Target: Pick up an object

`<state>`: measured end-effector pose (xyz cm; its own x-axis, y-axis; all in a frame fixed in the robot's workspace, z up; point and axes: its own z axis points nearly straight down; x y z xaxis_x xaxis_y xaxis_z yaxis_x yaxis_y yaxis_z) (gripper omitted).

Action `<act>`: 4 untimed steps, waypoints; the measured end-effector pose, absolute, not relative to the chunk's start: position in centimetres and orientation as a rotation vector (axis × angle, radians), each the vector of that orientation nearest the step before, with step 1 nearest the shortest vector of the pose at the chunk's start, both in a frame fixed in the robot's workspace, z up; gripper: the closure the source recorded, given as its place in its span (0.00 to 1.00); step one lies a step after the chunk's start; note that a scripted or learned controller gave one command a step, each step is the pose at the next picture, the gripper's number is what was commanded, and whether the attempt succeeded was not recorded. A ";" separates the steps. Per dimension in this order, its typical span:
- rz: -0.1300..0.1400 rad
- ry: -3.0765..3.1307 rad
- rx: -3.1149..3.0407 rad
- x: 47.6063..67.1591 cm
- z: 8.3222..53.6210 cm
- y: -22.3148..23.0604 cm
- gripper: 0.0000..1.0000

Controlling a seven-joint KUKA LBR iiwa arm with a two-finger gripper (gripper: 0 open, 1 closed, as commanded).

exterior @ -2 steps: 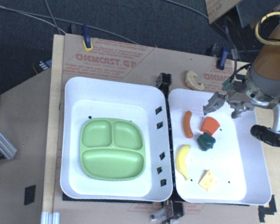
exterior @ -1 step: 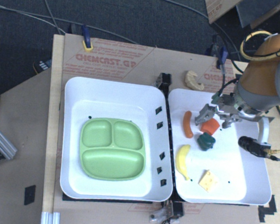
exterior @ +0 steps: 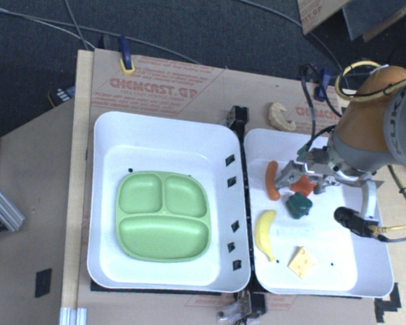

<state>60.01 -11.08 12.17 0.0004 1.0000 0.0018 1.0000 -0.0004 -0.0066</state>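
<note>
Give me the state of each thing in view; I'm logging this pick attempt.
Gripper: low in the right bin, over a small red object.
Dark green object: loose, just below the gripper.
Carrot: lying loose.
Banana: lying loose.
Cheese wedge: lying loose.
Green divided plate: flat in the left bin.

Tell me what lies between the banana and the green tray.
In the camera view, the banana lies in the right bin and the green tray in the left bin. Between them are bare white floor and the two bins' adjoining rims.
</note>
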 end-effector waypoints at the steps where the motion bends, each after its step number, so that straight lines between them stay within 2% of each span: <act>1: 0.001 -2.225 -2.227 60.2 8.9 -11.3 0.00; 2: -0.007 -2.228 -2.233 60.5 10.3 -11.4 1.00; 3: -0.004 -2.225 -2.222 59.9 15.9 -10.6 1.00; 4: -0.006 -2.227 -2.223 60.2 22.1 -9.9 1.00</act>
<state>60.22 -9.86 22.08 -0.0021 1.0000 -0.0006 1.0000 0.0022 0.0064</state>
